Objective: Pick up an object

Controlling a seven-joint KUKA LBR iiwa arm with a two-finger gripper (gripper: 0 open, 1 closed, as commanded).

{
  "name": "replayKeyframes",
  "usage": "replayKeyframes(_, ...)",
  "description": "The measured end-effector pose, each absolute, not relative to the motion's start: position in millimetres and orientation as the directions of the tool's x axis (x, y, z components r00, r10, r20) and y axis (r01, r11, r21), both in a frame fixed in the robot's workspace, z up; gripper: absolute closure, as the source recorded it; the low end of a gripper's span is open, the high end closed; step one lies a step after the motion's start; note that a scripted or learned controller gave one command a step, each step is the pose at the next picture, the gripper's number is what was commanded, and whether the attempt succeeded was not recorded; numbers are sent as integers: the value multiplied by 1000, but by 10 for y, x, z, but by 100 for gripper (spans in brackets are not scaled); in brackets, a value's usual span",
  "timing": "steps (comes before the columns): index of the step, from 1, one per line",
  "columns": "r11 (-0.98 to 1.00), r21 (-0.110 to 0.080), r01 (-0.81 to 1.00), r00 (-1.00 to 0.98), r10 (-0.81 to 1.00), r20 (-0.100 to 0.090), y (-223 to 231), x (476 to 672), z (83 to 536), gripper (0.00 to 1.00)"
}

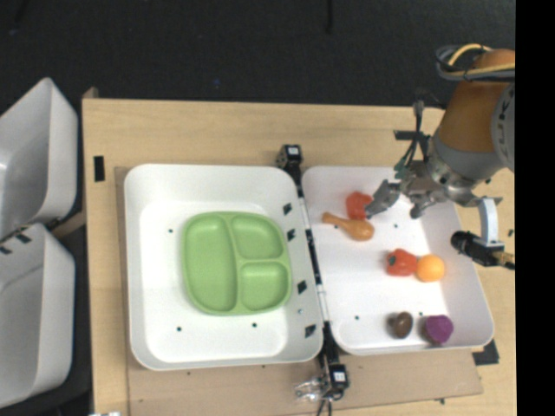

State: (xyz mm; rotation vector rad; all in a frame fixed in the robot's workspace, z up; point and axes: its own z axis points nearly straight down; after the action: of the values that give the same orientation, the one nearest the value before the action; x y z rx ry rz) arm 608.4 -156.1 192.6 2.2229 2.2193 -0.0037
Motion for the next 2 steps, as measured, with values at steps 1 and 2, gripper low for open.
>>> replayKeyframes(1,-4,-2,1000,4,1000,-2,-1546,6074,1303,0)
replayKeyframes(2,-6,1,1000,6,1000,-3,-1561,6079,1007,0)
